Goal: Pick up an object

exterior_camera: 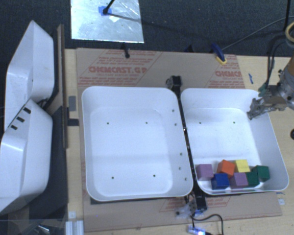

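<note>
Right, the grey two-finger gripper hangs at the far right rim of the right-hand shallow white plastic bin, poking in from the side on the end of the grey arm — whether it is spread or closed I cannot tell from this angle, and nothing shows in its grasp. Down at the near edge of that bin the small blocks sit huddled together: a pale purple cube on the left, a blue cube just beside it, an orange cube behind the blue, a yellow cube next to the orange, a second purple cube in front, and a dark green block at the right end. The cluster lies well apart from the gripper — most of the bin floor sits between them. The left-hand shallow white plastic bin sits alongside, the two touching at a dark seam, both resting on a printed cardboard sheet.
</note>
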Available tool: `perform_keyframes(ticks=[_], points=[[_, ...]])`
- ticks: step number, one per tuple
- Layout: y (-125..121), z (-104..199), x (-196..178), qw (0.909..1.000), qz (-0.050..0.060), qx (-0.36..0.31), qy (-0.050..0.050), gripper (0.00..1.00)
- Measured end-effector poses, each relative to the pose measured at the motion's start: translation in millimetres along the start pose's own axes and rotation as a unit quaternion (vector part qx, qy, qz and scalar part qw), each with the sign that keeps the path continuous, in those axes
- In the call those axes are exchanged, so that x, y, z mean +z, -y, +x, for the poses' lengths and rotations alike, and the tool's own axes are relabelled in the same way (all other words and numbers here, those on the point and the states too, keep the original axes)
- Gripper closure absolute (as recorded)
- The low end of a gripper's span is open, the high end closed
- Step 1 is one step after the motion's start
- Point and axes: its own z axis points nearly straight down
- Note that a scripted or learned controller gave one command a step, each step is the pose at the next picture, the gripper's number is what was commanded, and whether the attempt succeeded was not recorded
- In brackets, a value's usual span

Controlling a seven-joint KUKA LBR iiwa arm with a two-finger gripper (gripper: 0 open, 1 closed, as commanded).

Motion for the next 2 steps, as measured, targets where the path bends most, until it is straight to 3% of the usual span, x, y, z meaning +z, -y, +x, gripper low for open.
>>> perform_keyframes(ticks=[1, 2], points=[[-52.7, -20.5, 17.6, 1.0000, 0.001, 0.000, 0.000, 1.00], [-49.0, -34.2, 101.7, 1.0000, 0.004, 0.001, -0.001, 1.00]])
